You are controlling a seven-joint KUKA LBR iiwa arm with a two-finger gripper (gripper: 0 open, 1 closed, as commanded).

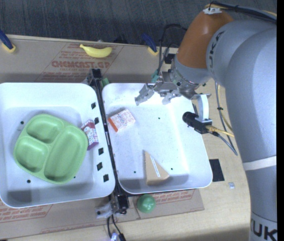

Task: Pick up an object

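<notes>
While the small orange-and-white carton (121, 120) lies at the right white bin's (192, 154) far left, a tan wedge (154, 168) sits near; the claw (154, 94) hovers above, fingers apart, gripping nothing. The left bin (6, 134) holds a green divided plate (50, 147) and a maroon packet (90, 133).

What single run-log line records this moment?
gripper: open, holding nothing, over right bin far edge | orange box, wedge: in right bin | green tray: left bin
</notes>
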